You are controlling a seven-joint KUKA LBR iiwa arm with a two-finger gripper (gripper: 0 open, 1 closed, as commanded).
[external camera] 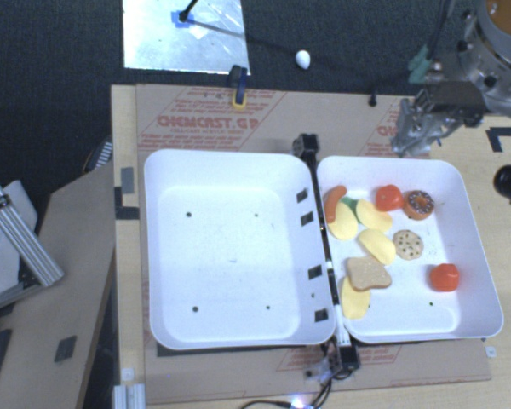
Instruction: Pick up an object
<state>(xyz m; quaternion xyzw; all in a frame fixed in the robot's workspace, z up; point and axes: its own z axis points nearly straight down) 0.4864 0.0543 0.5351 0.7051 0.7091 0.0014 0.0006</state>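
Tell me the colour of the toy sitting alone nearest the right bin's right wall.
Red-orange toy, clearest in the camera view.

Left bin (pixel 166 177): white, on the brown board (pixel 213 118)
Shiny sheet (pixel 185 24): on the dark floor, behind the board
Clamp (pixel 238 88): yellow and blue (at the board's back edge)
Small ball (pixel 302 59): white, on the floor

A single fixed camera was mounted above the bench (pixel 238 113) and looked down at a slant, its far edge toward the top of the frame. It stood far enough back to take in both white bins: the left bin (pixel 157 228) and the right bin (pixel 473 254) lay side by side across the middle. Dark floor (pixel 51 49) showed beyond the bench's far and left edges. The arm (pixel 494 24) entered at the upper right corner.
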